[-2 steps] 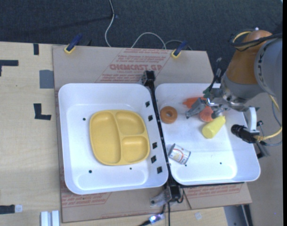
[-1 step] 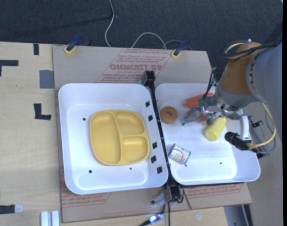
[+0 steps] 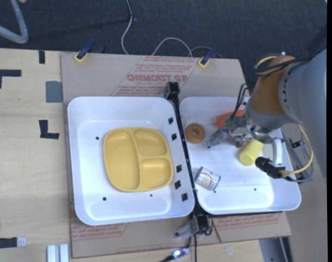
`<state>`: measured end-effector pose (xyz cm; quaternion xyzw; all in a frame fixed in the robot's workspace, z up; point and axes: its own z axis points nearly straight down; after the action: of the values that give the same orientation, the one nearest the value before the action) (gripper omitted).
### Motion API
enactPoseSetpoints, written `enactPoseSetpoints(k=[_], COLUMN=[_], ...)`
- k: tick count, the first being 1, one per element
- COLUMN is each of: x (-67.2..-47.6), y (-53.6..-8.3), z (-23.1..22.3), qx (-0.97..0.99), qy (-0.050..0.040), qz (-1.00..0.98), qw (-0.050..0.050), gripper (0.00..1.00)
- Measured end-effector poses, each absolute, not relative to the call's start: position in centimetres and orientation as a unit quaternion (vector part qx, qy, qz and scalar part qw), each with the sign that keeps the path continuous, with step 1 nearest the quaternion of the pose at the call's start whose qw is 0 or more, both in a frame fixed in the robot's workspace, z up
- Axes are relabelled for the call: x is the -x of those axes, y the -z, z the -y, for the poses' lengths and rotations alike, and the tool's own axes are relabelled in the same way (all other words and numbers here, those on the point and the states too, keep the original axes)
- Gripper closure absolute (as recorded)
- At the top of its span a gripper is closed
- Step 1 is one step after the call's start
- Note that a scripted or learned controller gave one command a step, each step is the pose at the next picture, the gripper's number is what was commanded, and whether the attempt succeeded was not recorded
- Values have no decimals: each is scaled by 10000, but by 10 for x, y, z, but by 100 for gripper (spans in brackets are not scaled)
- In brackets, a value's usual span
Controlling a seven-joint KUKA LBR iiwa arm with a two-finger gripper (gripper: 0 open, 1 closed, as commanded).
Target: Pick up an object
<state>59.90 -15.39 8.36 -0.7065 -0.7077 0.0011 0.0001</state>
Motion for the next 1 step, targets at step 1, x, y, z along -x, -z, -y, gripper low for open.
enactPoseSetpoints(k=[1], x=[-600], y=[-96], z=[154], qx=[7063], qy=[-4], qz=[7079], qw=[-17], gripper=[100])
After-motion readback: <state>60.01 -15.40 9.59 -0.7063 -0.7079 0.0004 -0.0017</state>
